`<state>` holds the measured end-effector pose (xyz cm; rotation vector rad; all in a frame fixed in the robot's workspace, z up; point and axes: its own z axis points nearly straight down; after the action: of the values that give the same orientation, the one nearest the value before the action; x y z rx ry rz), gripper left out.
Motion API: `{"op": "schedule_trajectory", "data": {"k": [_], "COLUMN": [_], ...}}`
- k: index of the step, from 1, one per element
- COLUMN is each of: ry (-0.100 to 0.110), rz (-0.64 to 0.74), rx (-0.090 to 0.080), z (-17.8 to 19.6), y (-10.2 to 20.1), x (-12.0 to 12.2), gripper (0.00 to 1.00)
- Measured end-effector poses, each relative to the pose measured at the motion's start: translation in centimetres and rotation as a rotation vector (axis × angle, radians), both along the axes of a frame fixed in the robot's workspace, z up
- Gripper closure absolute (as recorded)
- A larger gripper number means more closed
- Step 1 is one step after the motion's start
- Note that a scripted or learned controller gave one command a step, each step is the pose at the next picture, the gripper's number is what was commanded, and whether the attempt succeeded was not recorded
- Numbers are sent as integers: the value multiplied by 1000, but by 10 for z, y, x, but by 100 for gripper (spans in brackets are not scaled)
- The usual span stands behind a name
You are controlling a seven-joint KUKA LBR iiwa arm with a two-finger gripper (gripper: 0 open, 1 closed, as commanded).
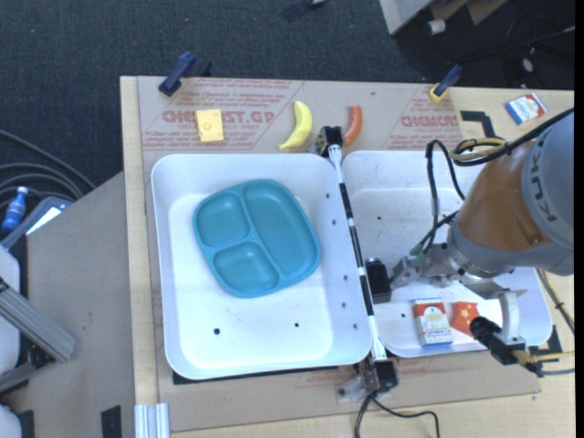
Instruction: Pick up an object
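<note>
A: Where are we seeing the grey arm with the orange band?

B: We are seeing it reaching in from the right and hanging over the right-hand shallow white bin. Its gripper is sitting low near that bin's left wall; we cannot tell how it is set or whether it is holding anything.

A: Where are the objects lying?

B: We are noting a small red-and-white carton and a flat red packet side by side in the right bin's near part, just beside the arm. A teal plastic divided plate is resting in the left-hand white bin. A yellow toy banana and an orange toy carrot are lying on the table behind the bins.
</note>
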<state>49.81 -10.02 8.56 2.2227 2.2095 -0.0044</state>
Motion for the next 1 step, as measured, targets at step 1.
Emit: {"op": "schedule_trajectory", "data": {"k": [1], "ry": [2], "rz": [2], "rx": [4], "z": [9], "y": [2], "x": [0], "gripper": [100]}}
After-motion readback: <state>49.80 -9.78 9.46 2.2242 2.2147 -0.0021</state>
